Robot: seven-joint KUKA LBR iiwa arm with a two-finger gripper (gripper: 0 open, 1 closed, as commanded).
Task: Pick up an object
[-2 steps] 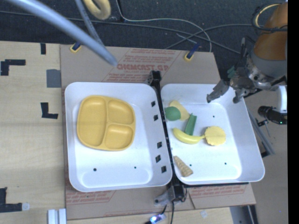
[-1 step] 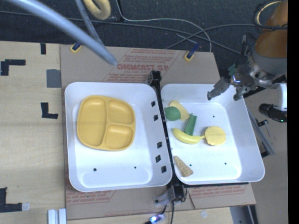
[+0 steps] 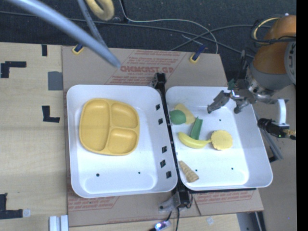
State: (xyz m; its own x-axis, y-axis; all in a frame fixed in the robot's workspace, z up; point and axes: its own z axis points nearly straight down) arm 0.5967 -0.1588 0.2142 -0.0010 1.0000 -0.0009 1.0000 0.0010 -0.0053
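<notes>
My gripper (image 3: 226, 105) hangs over the upper right part of the right bin (image 3: 250, 172), with its two dark fingers spread apart and nothing between them. Below and left of it lie several toy foods: a green round piece (image 3: 177, 117) on a pale yellow piece (image 3: 186, 112), a dark green stick (image 3: 196, 127), a yellow banana (image 3: 193, 141), a round yellow disc (image 3: 222, 140) and a tan cone (image 3: 188, 172) near the bin's front. The disc is the closest item, a short way below the fingers.
The left bin (image 3: 96, 182) holds a yellow divided plate (image 3: 109, 126). A black divider with clips (image 3: 165, 129) runs between the bins. Cables (image 3: 192, 32) cross the dark bench behind. A grey pole (image 3: 62, 20) slants over the upper left.
</notes>
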